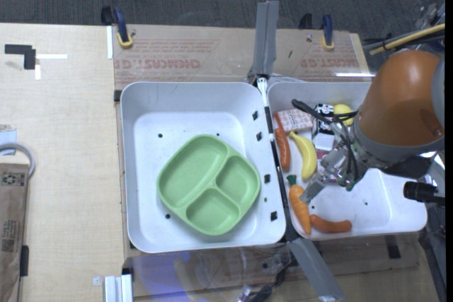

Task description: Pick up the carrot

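Observation:
The carrot [300,211] is orange with a small green top and lies along the left wall of the right bin [396,219], near its front corner. My gripper [312,192] reaches down from the right, under the arm's orange band [405,104]. Its tip sits just above and to the right of the carrot's upper end, very close to it or touching it. Nothing visibly hangs from the gripper.
A yellow banana [308,154], a reddish sausage [283,143], a second orange sausage [330,225], a snack packet [295,119] and a yellow-black toy [334,111] share the right bin. The left bin [141,152] holds a green divided plate [209,184].

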Robot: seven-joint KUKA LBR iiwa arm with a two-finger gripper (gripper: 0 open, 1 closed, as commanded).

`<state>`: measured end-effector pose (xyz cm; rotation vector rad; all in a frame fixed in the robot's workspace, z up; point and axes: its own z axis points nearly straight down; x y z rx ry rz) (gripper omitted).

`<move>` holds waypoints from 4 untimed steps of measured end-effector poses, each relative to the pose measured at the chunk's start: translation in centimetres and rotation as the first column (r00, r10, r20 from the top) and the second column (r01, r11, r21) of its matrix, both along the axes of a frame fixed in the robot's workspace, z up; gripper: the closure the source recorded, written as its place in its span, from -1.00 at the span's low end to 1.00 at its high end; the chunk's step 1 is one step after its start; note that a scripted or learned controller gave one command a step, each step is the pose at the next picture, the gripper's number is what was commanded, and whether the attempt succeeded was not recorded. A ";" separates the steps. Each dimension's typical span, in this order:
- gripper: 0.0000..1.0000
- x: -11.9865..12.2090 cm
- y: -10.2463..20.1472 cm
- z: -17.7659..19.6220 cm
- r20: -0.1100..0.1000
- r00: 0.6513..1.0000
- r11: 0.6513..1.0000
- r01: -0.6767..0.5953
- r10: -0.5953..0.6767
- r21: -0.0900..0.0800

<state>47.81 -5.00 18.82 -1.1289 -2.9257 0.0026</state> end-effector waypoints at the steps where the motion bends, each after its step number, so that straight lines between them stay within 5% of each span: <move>1: -1.00 3.8 -4.8 -5.6 0.002 0.919 0.919 -0.393 0.393 0.003; 2: -1.00 1.3 -4.2 -10.0 0.004 0.781 0.781 -0.625 0.625 0.004; 3: -1.00 0.6 -4.6 -9.6 0.018 0.729 0.729 -0.684 0.684 -0.011; 4: -1.00 2.0 -4.4 -9.9 0.007 0.473 0.473 -0.881 0.881 0.003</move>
